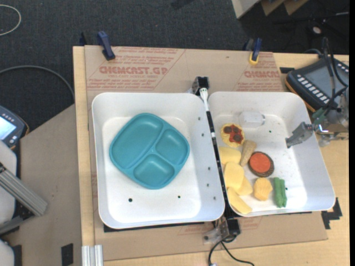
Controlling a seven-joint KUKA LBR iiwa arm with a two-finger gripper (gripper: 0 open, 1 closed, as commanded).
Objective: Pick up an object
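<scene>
Nearest to us in the right white plastic bin (310, 173) lies a pile of small toy foods. There is a flat yellow toy slice (239, 203) at the near edge, a lumpy yellow toy potato (262, 189) beside it, and a little green toy pepper (279, 193) touching the potato on its right. Just behind them sit a taller yellow toy wedge (233, 176), a round red toy tomato slice (260, 163), a tan toy stick (247, 152) leaning by the tomato, and a small round toy pizza with red dots (232, 133). These toys look light and hard, and maybe a bit slippery, so a firm pinch across the narrow sides should work best. The green pepper looks easiest to grab, because its right side is free. In the left white plastic bin (105, 176) rests a teal plastic plate with three sections (149, 150), which looks light and stiff but too wide to pinch, except at its rim. The grey two-finger gripper (295, 136) hangs over the right side of the right bin, well apart from the toys, and I cannot tell how it is set. Both bins sit on a brown cardboard sheet (138, 71) held by a blue clamp (105, 45) and a yellow clamp (255, 51) at the far edge. Past that is dark carpet (44, 15).
</scene>
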